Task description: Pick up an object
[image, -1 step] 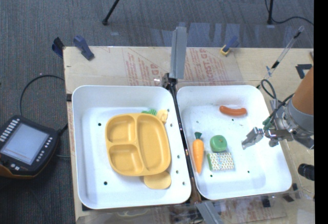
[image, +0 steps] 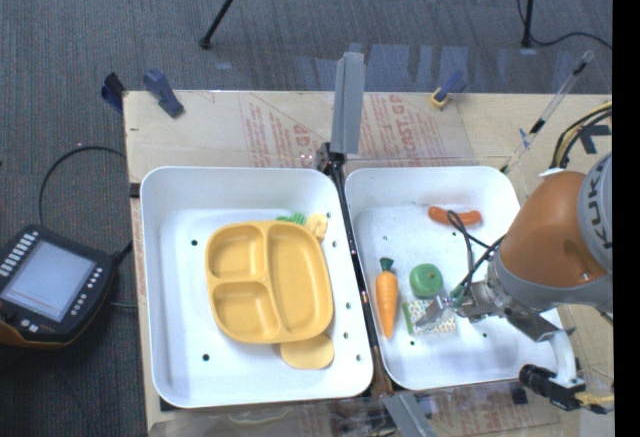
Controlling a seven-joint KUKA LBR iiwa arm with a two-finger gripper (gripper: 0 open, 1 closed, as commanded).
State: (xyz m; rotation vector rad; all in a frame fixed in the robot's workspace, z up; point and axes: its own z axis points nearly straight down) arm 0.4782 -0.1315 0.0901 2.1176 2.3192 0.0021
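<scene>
In the right bin (image: 500,187) lie an orange carrot (image: 386,298) with a green top, a round green object (image: 426,278), a small orange sausage (image: 455,217) near the back, and a pale speckled piece (image: 441,326) beside a thin green strip (image: 408,315). My gripper (image: 436,310) reaches in from the right. It sits low just below the green object and over the speckled piece, part of which it hides. Nothing is visibly lifted.
The left bin (image: 170,225) holds a yellow divided plate (image: 270,282), a yellow disc (image: 308,353) poking out under it, and small green and yellow pieces (image: 305,221) behind it. The bins' shared wall (image: 352,265) runs just left of the carrot. A handheld control unit (image: 50,282) lies on the floor to the left.
</scene>
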